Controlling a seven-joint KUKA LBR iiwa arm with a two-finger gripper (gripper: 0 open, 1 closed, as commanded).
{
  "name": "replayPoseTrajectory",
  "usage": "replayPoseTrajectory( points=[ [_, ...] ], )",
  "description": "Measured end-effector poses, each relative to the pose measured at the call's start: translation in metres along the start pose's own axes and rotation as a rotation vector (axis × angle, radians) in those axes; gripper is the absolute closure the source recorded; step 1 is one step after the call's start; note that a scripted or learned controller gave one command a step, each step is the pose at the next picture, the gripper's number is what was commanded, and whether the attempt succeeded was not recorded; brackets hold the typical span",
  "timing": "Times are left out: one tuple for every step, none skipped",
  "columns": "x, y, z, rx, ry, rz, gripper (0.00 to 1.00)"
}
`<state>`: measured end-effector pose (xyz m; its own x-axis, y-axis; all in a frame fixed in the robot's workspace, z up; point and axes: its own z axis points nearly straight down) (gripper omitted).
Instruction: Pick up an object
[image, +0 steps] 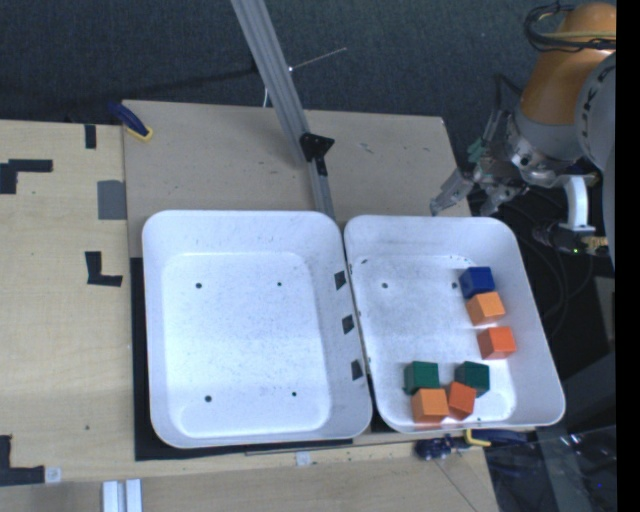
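My pincer (468, 193), its spread impossible to tell, hangs beyond the right bin's (425, 232) far rim, not yet reaching; the blue block (477, 280) just below looks nearest to descend on.

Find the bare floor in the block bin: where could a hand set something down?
The right bin is bare across its upper-left floor, between the left wall and the blue block. Crowded: the right wall's orange blocks and the lower-right green-orange cluster.
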<state>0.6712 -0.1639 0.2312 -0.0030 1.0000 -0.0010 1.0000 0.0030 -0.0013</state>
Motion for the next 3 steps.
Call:
replayPoseTrajectory(
  points=[
    [0.000,0.000,0.000,0.000,-0.001,0.001,0.00],
    [0.000,-0.002,0.044,0.004,0.000,0.001,0.00],
    [0.001,-0.004,0.109,0.007,0.001,0.001,0.00]
  ],
)
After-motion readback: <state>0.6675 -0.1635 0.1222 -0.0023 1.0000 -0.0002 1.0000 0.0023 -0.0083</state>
